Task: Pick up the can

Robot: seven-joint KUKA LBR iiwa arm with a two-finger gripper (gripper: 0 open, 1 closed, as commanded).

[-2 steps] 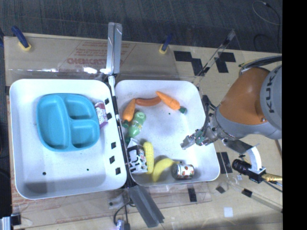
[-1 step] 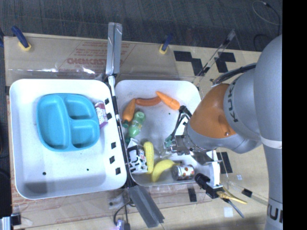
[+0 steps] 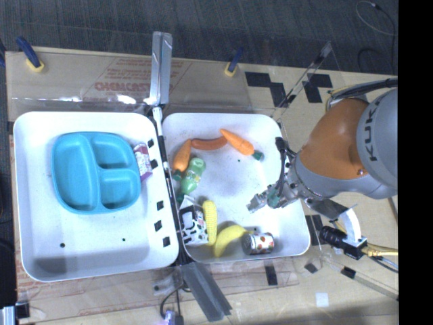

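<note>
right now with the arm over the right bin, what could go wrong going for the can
1. The can lies on its side against the bin's near wall, so fingers may hit the wall or the can may roll away.
2. A banana touches the can's left end and could get nudged or grabbed with it.
3. The gripper sits up-bin from the can, so it has to travel toward the near wall before closing.
</note>
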